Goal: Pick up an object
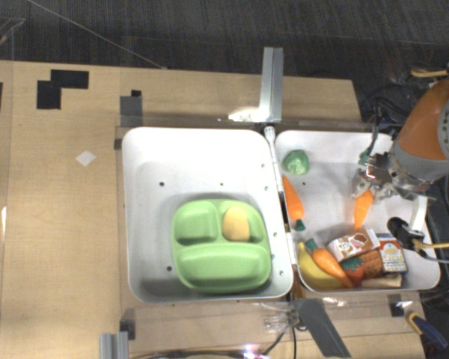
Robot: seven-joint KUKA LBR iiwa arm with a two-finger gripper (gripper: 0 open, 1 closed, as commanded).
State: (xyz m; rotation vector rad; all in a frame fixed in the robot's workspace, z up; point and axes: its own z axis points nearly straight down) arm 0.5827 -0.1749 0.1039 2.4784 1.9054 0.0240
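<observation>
At the near edge of the right bin [337, 144] lies a heap of toy food: a yellow banana [311, 269], an orange carrot [331, 263], a small white carton [353, 244] with red and orange print, a brown packet [368, 264] and a small box [391, 256] with blue and yellow print. The writing on these packs is too small to read. A little farther, a second carrot [292, 200] lies along the wall between the two bins, and a green round piece [295, 162] sits near the far corner.

In the left bin [146, 200], a green divided tray [221, 244] holds a yellow round fruit [237, 223] in its right compartment.

Over the right bin, the end effector [370, 182] is clenched on a third carrot [362, 208], which hangs down from the fingertips, its orange body pointing to the bin floor. The arm [434, 129] shows its orange band at the right side.

The surface [52, 223] is light wood with some black patches [60, 87] at the far left. Beyond it is a dark grey carpet [172, 13].
</observation>
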